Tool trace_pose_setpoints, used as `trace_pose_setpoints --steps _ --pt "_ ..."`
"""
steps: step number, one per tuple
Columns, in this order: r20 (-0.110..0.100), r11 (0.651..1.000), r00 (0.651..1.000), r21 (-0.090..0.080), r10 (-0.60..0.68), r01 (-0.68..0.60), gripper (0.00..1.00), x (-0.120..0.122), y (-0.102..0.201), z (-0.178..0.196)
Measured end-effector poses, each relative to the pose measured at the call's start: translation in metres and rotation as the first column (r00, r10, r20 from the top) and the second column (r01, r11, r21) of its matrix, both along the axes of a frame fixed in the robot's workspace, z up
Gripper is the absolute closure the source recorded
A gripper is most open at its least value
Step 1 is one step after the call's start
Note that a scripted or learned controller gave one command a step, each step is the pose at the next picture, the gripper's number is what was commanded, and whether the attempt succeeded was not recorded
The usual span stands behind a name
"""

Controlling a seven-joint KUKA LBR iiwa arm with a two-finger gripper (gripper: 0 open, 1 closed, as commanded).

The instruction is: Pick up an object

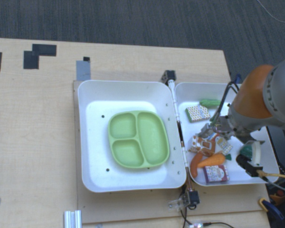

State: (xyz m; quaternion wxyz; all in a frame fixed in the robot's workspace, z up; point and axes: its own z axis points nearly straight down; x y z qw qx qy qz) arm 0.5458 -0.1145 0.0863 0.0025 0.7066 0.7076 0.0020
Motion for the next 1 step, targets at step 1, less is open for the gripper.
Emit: trace_pose_setpoints --steps 1 --pt "0.01 1.0 1.0 -0.003 0.0 0.0 1.0 0.0028 -0.0006 0.0123"
